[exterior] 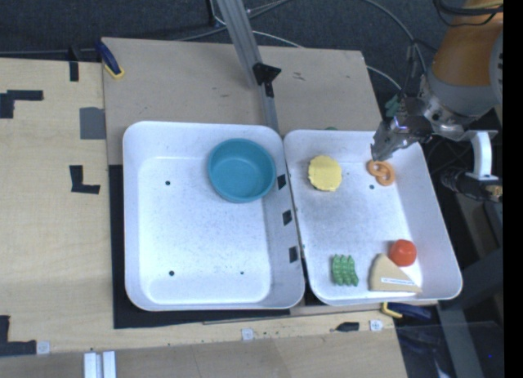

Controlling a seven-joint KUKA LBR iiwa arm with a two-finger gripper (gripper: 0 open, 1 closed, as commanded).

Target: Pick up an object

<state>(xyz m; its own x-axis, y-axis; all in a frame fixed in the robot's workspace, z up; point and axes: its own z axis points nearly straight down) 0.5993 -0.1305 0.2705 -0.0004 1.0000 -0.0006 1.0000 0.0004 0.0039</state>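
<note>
An orange pretzel-shaped piece (382,173) lies near the far right side of the right bin (359,225). My gripper (380,153) hangs directly over its upper edge, reaching in from the right, with its tip at or just above the pretzel. Whether it touches the piece is unclear. A yellow round piece (325,174) lies to the left of the pretzel. At the bin's near end sit a green ridged piece (344,270), a red ball-like piece (402,251) and a pale cheese wedge (392,277).
A blue bowl (241,170) stands at the far end of the left bin (188,246). A grey metal pole (245,37) slants down to the gap between the bins. Cables run behind the right bin.
</note>
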